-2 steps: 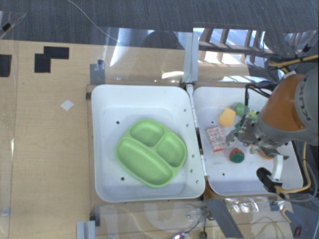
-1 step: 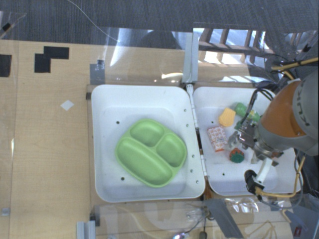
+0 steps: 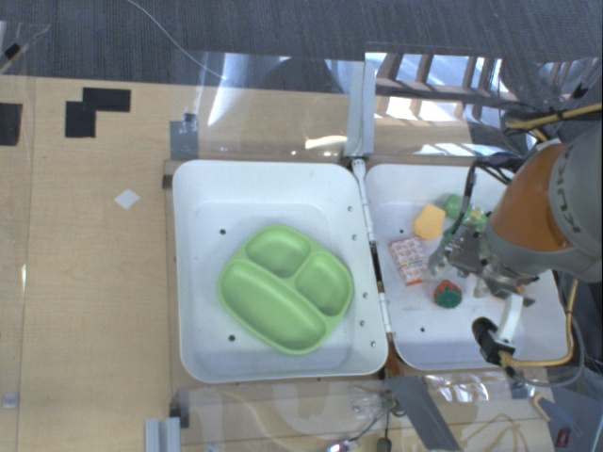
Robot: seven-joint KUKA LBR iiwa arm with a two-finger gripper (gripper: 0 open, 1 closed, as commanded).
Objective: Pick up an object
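Observation:
The right bin (image 3: 537,332) holds several small items. A yellow block (image 3: 429,220) lies near its middle, with a red-and-white packet (image 3: 408,258) to its left. A small red and green piece (image 3: 448,295) sits further forward, and a green item (image 3: 455,204) lies behind the yellow block, partly hidden by the arm. My gripper (image 3: 459,255) hangs low over the right bin, just behind the red and green piece and right of the packet. The grey arm with its orange band (image 3: 528,217) covers the bin's right half.
The left bin (image 3: 203,205) holds a green divided plate (image 3: 287,287). A metal divider (image 3: 374,266) separates the two bins. A black cable end (image 3: 488,339) hangs over the right bin's front. Light wood bench (image 3: 85,281) stretches to the left.

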